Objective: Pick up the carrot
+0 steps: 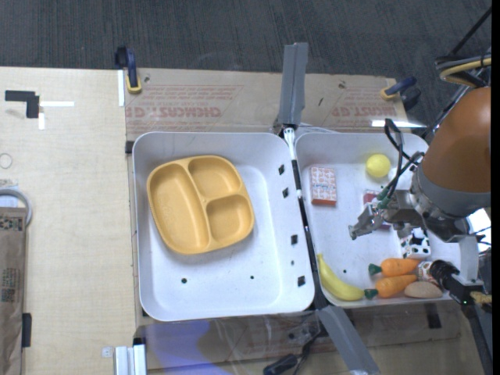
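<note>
Two orange carrots lie at the front right of the right bin (344, 143): one carrot (400, 266) with a green top, and a second carrot (393, 286) just in front of it. My gripper (366, 226) hangs over the middle of the right bin, up and to the left of the carrots and apart from them. Nothing shows in its grip. The grey arm with its orange band (469, 143) covers the bin's right side.
A banana (337, 282) lies by the right bin's front left wall. A yellow ball (378, 166), a red-and-white box (323, 186), a black-and-white item (419, 245) and a beige piece (423, 290) share that bin. The left bin (156, 287) bears a yellow divided plate (201, 203).
</note>
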`<state>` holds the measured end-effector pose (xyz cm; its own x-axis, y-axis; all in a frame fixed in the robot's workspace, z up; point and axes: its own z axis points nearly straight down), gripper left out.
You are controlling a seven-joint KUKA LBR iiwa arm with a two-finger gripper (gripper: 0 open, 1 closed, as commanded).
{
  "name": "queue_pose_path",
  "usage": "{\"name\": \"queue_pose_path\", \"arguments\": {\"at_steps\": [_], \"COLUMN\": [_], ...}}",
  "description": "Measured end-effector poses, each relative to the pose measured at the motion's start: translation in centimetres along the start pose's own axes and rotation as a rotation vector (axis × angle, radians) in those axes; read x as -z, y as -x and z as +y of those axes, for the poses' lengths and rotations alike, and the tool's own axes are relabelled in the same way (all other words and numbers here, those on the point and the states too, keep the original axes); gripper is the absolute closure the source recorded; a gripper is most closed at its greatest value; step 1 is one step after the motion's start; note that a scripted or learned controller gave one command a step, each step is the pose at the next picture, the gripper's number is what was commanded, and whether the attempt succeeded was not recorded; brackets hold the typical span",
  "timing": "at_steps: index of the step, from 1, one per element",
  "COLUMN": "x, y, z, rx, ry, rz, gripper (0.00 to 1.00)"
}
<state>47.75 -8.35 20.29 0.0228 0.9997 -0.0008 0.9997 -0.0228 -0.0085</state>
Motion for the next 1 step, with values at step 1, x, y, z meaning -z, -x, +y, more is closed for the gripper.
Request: {"name": "queue_pose_path", "arguments": {"at_steps": [1], "x": [2.94], "y": [0.55], "z": [1.29], "rx": [-0.220], "ry": [0.000], "rz": [-0.001], "gripper": [0.00]}}
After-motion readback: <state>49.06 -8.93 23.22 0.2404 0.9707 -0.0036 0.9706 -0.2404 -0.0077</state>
